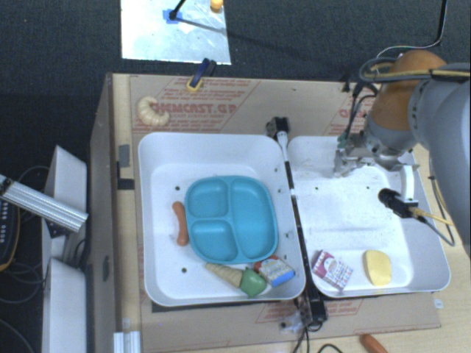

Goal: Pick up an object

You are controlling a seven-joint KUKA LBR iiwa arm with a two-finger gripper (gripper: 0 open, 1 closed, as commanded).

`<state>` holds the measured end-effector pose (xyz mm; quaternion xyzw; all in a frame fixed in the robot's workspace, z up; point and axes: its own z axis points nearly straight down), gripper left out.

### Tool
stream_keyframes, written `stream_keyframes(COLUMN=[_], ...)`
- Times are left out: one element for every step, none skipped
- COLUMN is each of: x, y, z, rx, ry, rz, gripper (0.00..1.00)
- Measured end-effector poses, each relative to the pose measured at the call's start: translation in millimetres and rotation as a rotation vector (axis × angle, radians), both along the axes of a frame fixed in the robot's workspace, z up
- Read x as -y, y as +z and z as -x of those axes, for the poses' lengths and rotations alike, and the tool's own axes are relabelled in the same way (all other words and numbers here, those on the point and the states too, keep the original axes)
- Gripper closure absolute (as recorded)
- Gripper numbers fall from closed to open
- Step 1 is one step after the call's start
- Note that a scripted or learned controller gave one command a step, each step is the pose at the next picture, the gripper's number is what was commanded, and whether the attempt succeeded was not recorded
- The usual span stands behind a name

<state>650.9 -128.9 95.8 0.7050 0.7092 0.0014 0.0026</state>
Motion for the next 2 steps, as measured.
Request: stream_keyframes(x=[-19.0, -18.7], y=[37.6, 37.1], z=[-9.2, -8.8], rx=[-0.001, -0.003], ry=[-0.002, -0.002], rz=[-0.001, -0.001], gripper=[1.0, 0.0])
